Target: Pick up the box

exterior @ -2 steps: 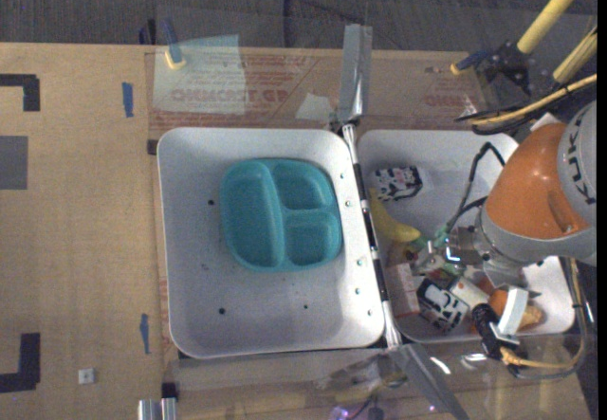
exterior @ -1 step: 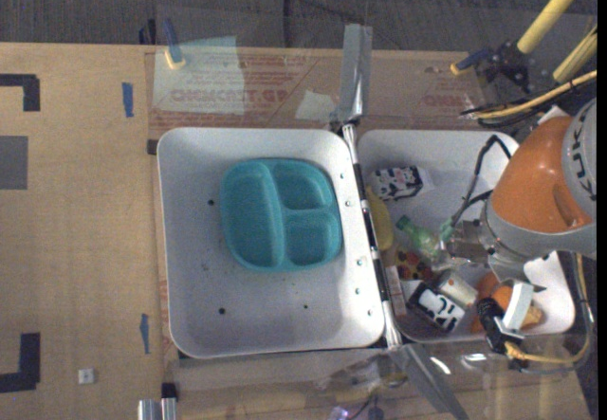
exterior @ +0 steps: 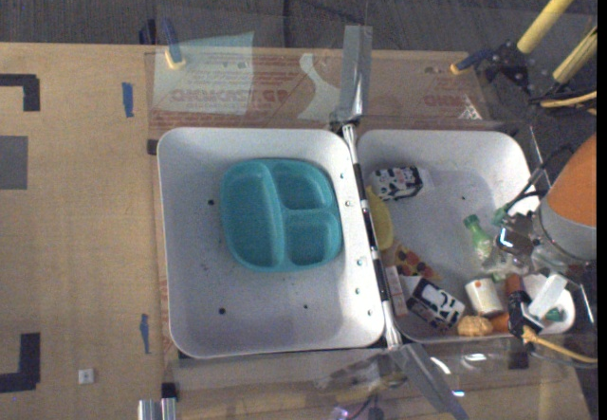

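**Arm at the right bin's edge, box lying across the bin from it**

You have the arm [exterior: 574, 205] reaching in over the right rim of the right bin [exterior: 446, 145], orange band uppermost. The gripper [exterior: 520, 268] sits low at that bin's right side, among clutter; you cannot tell from this slant how its fingers are set.

Room is tight where it works. Just left of it stand a green bottle [exterior: 477, 233] and a small white cup [exterior: 483, 295], and the bin's near wall runs close below. Farther left and up, the bin floor is bare white up to the far wall.

The box [exterior: 395, 183] lies up and well to the left of the gripper, near the divider between the bins, beside a yellow banana [exterior: 380, 223]. It is white with black patches, lying flat and slightly skewed. A second black-and-white carton [exterior: 434, 304] lies left of the gripper, by the near wall.

The left bin [exterior: 190, 295] holds a teal divided tray [exterior: 282, 213].
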